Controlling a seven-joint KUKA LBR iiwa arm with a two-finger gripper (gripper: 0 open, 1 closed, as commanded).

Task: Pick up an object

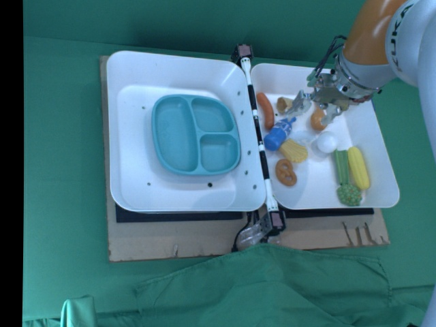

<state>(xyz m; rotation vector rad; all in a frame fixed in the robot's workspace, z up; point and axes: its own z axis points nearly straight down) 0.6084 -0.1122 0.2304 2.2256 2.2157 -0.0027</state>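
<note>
The counter (61, 148) under me is draped in green, and on it a brown board carries two shallow white bins side by side. The left bin (136, 73) is the larger sight, holding a teal divided plate (196, 134) with three compartments, lying flat near its middle. The right bin (381, 182) holds all the small pieces. My arm (388, 19) reaches in from the right, grey with its orange band above the wrist, and my tool (319, 106) hangs over the far part of the right bin with its fingers spread apart and nothing between them. Just beside the fingertips sits an orange round piece (318, 120), and a small tan piece (284, 105) lies to its left. Along the near right side lie a yellow corn cob (358, 167) and a green cucumber (341, 166), side by side, with a green broccoli piece (349, 195) at their near end. A red sausage (265, 110) lies by the divider, a blue bottle (278, 135) tilts below it, touching a yellow waffle-like piece (294, 150), a white ball (327, 142) rests near the middle, and a brown pretzel (286, 172) lies nearest the front
</note>
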